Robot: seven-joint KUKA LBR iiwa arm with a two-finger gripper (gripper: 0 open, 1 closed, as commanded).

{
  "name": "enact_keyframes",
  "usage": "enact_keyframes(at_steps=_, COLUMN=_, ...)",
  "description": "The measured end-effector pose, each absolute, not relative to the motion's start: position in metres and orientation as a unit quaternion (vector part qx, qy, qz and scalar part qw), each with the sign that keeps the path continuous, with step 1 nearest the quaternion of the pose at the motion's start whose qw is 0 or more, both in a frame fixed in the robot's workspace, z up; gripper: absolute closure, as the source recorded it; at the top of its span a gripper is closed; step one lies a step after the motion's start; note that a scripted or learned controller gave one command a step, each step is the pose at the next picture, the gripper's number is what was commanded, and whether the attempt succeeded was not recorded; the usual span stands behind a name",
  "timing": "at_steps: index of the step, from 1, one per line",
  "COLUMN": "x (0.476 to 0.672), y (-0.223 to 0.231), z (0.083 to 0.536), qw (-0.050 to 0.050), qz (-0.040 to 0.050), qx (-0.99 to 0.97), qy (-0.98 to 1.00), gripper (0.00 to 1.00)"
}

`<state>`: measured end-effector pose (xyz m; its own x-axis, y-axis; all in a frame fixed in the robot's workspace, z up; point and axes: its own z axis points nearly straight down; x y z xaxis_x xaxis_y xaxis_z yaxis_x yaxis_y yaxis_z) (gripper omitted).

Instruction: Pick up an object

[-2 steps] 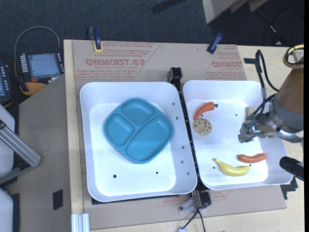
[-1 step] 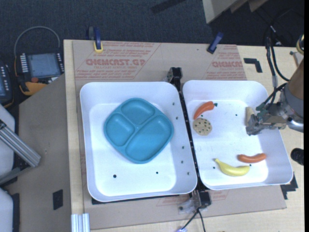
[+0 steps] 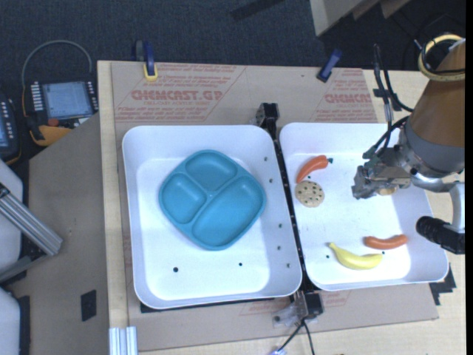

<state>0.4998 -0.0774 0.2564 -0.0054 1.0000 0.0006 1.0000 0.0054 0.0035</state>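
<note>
- We are looking at the gripper [image 3: 373, 184] hanging over the upper right part of the right bin [image 3: 347, 143], with bare white floor under it.
- We cannot tell from this slanted view whether it is released or clenched; nothing shows in its grasp.
- Candidates for picking are lying in that same bin: an orange chili pepper [image 3: 311, 166] and a round cookie [image 3: 310, 193] at the bin's upper left, a hot dog sausage [image 3: 384, 241] and a yellow banana [image 3: 355, 257] at its lower right.
- The pepper and cookie are lying just beside each other, perhaps touching; the sausage and banana are near each other but apart.
- We are judging the sausage the nearest target, below the gripper in the frame.
- To do this well, we are advising centring above the sausage's middle, closing across its short width, and keeping off the banana and the bin wall.
- The left bin [image 3: 140, 220] is holding a blue divided plate [image 3: 213, 197].
- On the brown board [image 3: 244, 95] at the top of the frame, red print is reading "CHEMCAST"; the remaining letters are too blurred to read.
</note>
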Motion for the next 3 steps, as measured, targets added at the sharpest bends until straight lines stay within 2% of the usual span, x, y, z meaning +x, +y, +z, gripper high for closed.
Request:
enact_keyframes(at_steps=1, x=0.513, y=-0.029, z=0.239, qw=-0.002, qz=-0.0002, qx=0.705, qy=0.709, gripper=1.0)
enact_keyframes(at_steps=3, x=0.537, y=0.076, z=0.247, qw=0.0, qz=0.0014, qx=0.705, qy=0.709, gripper=1.0)
